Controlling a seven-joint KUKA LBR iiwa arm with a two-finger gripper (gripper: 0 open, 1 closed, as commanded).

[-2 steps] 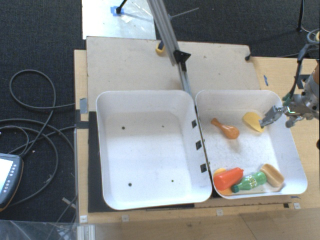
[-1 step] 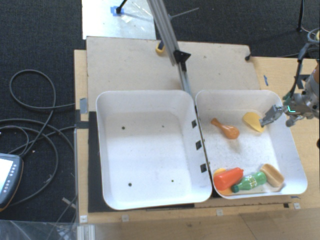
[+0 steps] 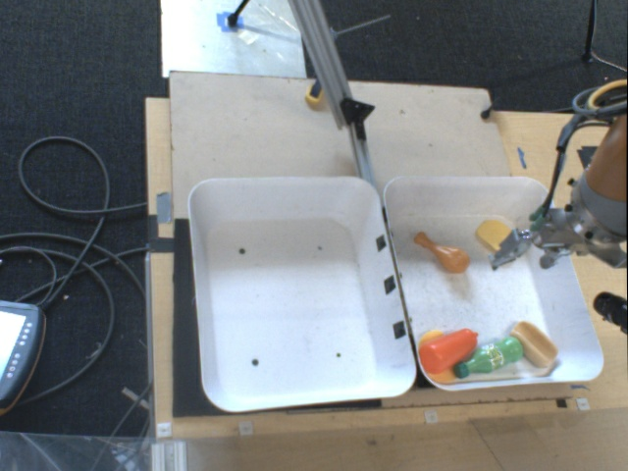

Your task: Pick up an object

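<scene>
A: Eyes on the right bin [image 3: 412, 263] — the gripper [image 3: 514, 247] hangs over its upper right part, the arm [image 3: 601, 194] reaching in from the right

B: Anything between the fingers?

A: Nothing I can see, and whether they are spread or closed I cannot tell from this angle. The tip sits just beside the yellow block [image 3: 494, 233], which lies near the bin's far wall

B: What else is down there?

A: A toy drumstick [image 3: 443, 252] lies left of the block, near the middle of the bin. Along the near edge, 3 pieces crowd together: a red pepper [image 3: 448, 345] at the left corner, a green bottle [image 3: 491, 357] touching it, and a tan bread roll [image 3: 535, 342] just beside the bottle's top

B: And the left bin [image 3: 211, 292]?

A: Nobody is working there; a grey pole [image 3: 324, 52] slants across the bench above it
</scene>
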